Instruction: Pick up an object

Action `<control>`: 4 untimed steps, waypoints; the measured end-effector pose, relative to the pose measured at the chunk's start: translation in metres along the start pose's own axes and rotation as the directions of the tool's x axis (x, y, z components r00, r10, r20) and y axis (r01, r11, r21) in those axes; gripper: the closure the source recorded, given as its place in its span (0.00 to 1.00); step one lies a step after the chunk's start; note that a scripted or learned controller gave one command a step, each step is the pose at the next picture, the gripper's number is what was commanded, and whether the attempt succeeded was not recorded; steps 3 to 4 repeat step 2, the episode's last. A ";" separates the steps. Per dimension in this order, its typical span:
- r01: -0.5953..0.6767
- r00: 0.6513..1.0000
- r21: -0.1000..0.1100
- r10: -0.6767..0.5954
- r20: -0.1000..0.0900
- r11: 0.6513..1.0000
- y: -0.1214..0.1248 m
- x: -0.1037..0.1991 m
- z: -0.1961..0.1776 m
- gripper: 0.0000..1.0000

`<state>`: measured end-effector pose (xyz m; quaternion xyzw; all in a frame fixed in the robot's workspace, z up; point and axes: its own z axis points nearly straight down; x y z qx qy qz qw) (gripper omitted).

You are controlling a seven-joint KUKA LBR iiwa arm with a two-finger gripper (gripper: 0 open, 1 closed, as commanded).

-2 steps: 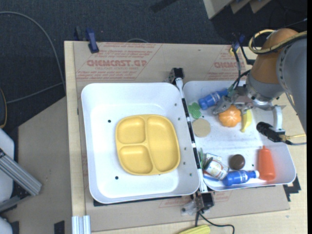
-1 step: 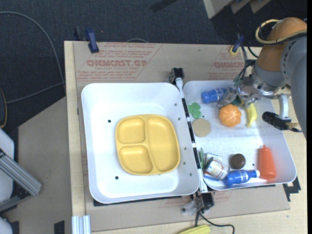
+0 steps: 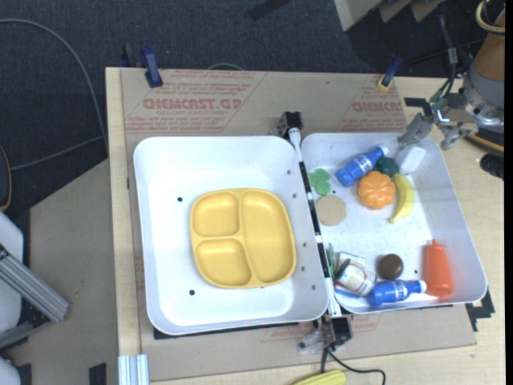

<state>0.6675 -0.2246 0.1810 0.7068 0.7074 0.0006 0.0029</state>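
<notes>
Gripper (image 3: 414, 131) at upper right of frame, above right bin (image 3: 461, 215); finger state cannot be told. Crowded blue bottle (image 3: 359, 167), orange (image 3: 376, 190) and banana (image 3: 402, 199) beneath risk a glancing, slipping grasp.

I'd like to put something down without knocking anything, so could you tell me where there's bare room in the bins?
Left bin: a bare white band all round the yellow divided plate. Right bin: a bare patch between the banana and orange bottle. Crowded around the orange pumpkin and the near blue bottle.

Bright even overhead light, soft shadows, slight blur
</notes>
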 end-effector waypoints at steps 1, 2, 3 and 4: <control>-0.001 1.000 0.001 0.001 -0.001 1.000 0.000 0.116 0.086 0.00; 0.000 1.000 0.003 0.000 0.000 1.000 -0.001 0.116 0.076 1.00; 0.000 1.000 0.003 0.000 0.000 1.000 -0.001 0.116 0.076 1.00; 0.000 1.000 0.003 0.000 0.000 1.000 -0.001 0.116 0.076 1.00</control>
